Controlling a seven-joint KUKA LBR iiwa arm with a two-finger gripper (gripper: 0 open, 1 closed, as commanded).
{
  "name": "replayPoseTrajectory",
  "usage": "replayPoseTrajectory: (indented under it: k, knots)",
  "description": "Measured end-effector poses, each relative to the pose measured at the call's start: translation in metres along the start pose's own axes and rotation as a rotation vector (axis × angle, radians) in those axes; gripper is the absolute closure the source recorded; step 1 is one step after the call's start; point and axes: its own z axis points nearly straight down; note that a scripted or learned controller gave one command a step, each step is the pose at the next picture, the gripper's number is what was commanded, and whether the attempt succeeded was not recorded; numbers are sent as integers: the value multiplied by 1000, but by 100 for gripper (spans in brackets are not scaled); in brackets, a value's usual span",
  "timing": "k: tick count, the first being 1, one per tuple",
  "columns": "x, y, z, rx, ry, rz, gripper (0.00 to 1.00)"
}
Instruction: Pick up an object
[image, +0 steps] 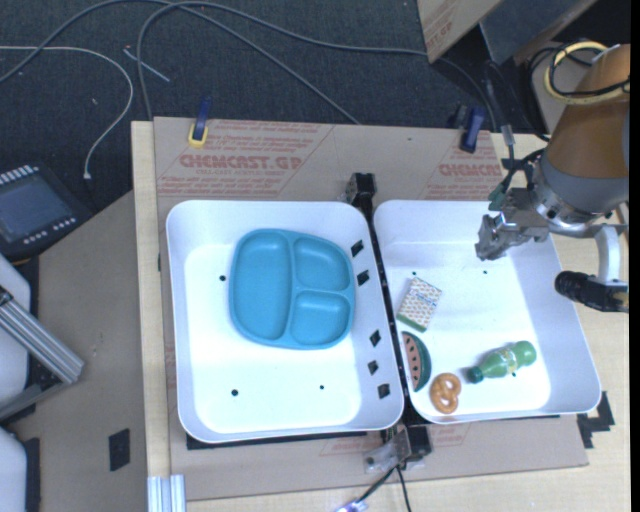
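1. you look down from one fixed camera set above the bench (300, 150), tilted at a slant rather than straight overhead.
2. the far edge of the bench lies toward the top of the view, the near edge toward the bottom.
3. the left bin (190, 330) and right bin (560, 340) both fit whole in the view.
4. the arm (590, 140) enters from the right.

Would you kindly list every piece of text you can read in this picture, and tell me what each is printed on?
"CHEMCAST GP": red print on the cardboard sheet above the left bin.
The same red print repeats above the right bin, too faint to read.
Small patterned packet: any print too small to read.
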Motion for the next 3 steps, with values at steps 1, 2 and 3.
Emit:
replayPoseTrajectory:
  k: [1,2,3]
  knots:
    - [8,5,-61,-1,0,-1,100]
    - [63,1,-55,8,3,-4,100]
    - [120,-22,-46,10,3,-4,100]
